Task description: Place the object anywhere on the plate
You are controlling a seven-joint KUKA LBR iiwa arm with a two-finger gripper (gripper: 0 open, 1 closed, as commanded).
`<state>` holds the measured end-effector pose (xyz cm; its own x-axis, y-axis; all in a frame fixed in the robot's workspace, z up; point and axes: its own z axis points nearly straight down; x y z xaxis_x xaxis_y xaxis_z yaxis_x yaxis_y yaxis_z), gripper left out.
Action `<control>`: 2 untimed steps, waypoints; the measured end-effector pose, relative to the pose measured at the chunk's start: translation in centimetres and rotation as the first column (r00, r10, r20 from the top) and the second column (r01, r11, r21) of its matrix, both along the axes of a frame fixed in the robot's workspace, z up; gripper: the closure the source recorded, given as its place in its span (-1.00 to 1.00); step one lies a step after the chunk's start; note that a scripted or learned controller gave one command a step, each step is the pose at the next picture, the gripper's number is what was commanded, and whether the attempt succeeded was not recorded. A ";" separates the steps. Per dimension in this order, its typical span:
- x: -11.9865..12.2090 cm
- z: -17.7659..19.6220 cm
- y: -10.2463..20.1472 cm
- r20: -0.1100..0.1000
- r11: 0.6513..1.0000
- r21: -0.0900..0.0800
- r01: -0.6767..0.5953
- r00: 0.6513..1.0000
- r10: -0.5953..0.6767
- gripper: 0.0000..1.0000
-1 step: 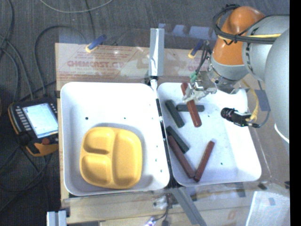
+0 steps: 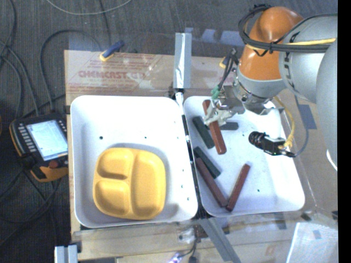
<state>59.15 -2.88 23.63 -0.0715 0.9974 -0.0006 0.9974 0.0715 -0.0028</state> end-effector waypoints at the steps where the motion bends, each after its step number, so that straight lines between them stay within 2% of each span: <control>1: -1.9 -1.6 8.0 -0.001 0.999 0.000 0.047 0.999 -0.047 1.00; 2: -8.9 -2.7 13.2 -0.003 0.995 -0.002 0.098 0.995 -0.098 1.00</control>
<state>50.23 10.36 20.92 0.0265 0.9996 -0.0019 0.9996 -0.0266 -0.0062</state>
